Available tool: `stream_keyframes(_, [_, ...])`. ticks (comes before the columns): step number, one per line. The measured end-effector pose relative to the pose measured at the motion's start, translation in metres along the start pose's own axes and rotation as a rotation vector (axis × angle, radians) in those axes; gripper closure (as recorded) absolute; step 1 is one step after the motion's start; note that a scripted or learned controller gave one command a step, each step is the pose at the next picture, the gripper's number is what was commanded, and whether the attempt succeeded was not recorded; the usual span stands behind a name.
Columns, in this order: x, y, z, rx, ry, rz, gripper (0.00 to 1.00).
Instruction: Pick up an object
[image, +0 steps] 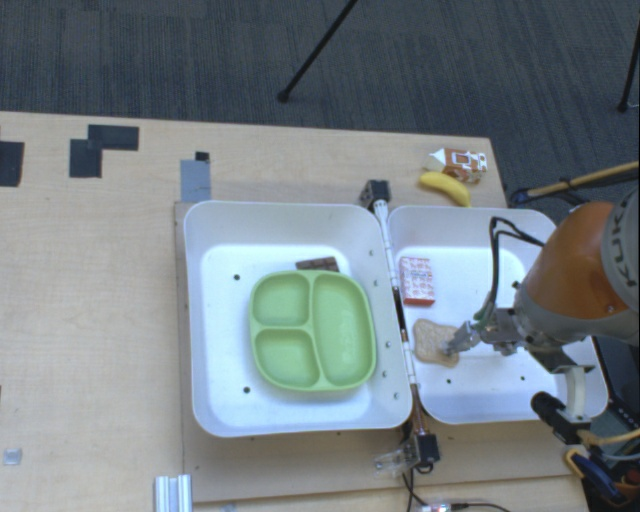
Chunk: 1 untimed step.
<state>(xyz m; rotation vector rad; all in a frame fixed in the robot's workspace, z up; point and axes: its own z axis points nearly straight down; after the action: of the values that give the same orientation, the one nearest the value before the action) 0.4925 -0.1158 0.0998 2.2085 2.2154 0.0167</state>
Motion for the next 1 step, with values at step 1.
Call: stream_keyframes(1, [0.0006, 0.0020, -0.0110, -0.004, 0.000, -0.001, 1.00])
